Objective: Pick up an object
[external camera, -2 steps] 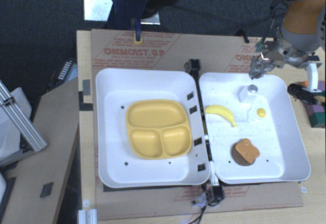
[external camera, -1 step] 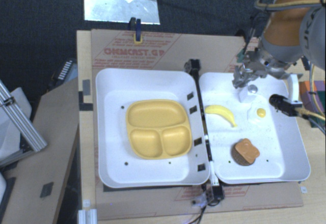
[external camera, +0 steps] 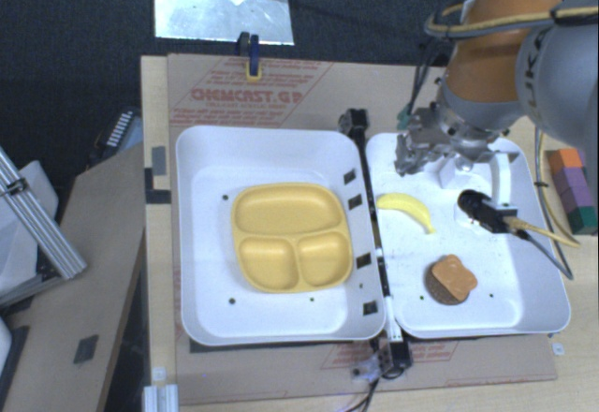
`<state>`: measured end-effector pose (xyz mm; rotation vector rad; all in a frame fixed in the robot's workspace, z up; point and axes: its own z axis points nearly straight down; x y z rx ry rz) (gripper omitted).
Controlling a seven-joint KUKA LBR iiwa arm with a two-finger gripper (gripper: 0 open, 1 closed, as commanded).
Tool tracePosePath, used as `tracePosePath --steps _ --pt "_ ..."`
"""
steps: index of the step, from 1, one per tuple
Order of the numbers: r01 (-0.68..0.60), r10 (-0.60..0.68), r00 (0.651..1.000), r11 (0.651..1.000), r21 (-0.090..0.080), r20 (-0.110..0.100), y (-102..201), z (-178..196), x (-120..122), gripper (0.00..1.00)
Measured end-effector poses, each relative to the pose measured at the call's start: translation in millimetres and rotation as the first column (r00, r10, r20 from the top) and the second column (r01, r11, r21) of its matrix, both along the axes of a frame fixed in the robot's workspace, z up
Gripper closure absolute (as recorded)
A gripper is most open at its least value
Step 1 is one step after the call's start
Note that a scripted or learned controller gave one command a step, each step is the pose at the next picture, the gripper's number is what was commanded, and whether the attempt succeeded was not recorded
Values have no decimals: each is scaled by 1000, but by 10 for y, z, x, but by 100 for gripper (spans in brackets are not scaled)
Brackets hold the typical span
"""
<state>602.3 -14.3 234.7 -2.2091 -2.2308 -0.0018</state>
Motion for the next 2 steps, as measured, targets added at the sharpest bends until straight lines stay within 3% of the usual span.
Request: tracePosePath --steps 2 --pt "-1 1 1000 1000 0 2 1121 49 -369 100"
